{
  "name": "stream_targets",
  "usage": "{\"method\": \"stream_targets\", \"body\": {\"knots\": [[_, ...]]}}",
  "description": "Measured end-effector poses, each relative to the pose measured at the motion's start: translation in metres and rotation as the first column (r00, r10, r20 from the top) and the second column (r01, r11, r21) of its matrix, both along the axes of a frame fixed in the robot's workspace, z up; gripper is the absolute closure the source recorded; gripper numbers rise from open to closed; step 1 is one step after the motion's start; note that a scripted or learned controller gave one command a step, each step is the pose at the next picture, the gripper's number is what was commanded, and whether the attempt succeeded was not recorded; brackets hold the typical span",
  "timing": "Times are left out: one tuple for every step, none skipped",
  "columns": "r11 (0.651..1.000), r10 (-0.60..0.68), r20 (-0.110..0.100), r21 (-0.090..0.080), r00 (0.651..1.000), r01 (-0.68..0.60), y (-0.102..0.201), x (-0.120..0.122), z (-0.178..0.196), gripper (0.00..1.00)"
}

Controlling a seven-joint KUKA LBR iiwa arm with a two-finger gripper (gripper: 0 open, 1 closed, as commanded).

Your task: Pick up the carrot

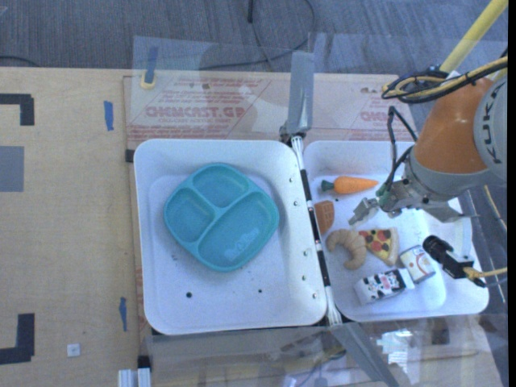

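Carrot (355,185) lying left-right, green top leftward, hand (364,210) just below, grip unclear

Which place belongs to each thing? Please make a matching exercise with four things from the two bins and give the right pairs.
Things:
1. carrot
2. blue plate
3. croissant
4. milk carton

Places:
A. in the left bin, near its middle
B. at the near edge of the right bin
C. at the far side of the right bin, left of the hand
D. just left of the pizza slice

Pairs: 1-C, 2-A, 3-D, 4-B
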State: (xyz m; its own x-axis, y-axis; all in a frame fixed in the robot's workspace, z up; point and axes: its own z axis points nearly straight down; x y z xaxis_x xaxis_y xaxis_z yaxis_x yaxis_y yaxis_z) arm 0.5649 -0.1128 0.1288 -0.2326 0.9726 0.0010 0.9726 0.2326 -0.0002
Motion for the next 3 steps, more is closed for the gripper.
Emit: {"method": "stream_targets", "body": {"knots": [[0.999,-0.032,0.007,-0.002,0.999,0.032,-0.006,0.088,-0.041,0.0],[1.0,-0.031,0.007,-0.003,0.999,0.031,-0.006,0.089,-0.029,1.0],[0.997,0.073,0.001,0.0,0.997,-0.073,0.039,0.009,0.056,1.0]]}}
